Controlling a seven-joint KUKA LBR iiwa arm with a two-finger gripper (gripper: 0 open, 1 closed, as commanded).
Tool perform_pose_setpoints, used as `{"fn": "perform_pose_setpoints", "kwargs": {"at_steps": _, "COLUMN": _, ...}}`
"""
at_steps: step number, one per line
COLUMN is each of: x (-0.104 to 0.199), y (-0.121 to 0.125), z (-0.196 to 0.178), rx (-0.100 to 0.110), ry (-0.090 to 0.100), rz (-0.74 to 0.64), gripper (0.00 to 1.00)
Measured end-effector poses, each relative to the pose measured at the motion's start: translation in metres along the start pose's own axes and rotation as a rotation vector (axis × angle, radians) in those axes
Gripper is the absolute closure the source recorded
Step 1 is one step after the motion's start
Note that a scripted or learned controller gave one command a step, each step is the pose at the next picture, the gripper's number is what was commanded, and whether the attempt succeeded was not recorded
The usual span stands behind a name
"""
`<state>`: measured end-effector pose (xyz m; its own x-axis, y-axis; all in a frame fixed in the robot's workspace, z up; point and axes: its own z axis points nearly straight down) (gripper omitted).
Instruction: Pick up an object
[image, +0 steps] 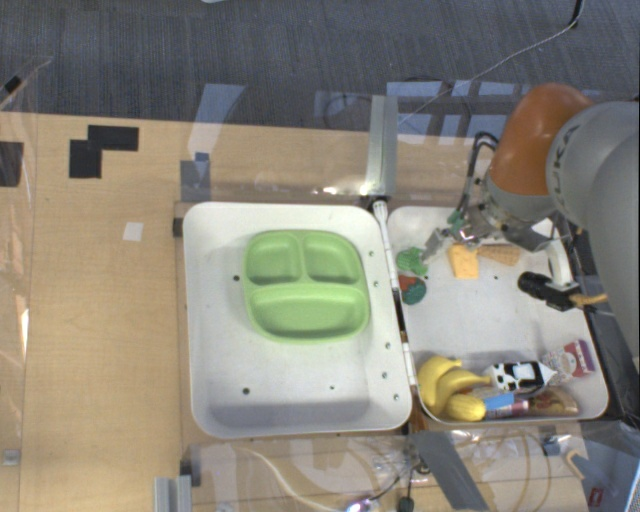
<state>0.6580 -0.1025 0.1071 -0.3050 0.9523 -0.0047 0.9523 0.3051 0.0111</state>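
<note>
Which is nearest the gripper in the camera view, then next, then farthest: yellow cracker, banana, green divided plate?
From the gripper:
1. Yellow cracker, right beside it in the right bin's upper part.
2. Green divided plate, to its left, in the left bin.
3. Banana, at the right bin's lower left corner.

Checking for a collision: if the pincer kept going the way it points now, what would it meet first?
The pincer points left and down toward the green object by the right bin's left wall; likely that comes first, though depth is unclear.
</note>
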Motion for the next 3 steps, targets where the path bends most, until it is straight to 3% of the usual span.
{"fn": "perform_pose_setpoints", "kwargs": {"at_steps": 1, "x": 0.012, "y": -0.015, "z": 0.01, "rx": -0.012, "ry": -0.009, "rz": 0.004, "gripper": 0.0}}
{"fn": "perform_pose_setpoints", "kwargs": {"at_steps": 2, "x": 0.007, "y": -0.039, "z": 0.017, "rx": -0.004, "ry": 0.0, "rz": 0.078, "gripper": 0.0}}
{"fn": "perform_pose_setpoints", "kwargs": {"at_steps": 3, "x": 0.005, "y": 0.007, "z": 0.019, "rx": 0.007, "ry": 0.002, "rz": 0.063, "gripper": 0.0}}
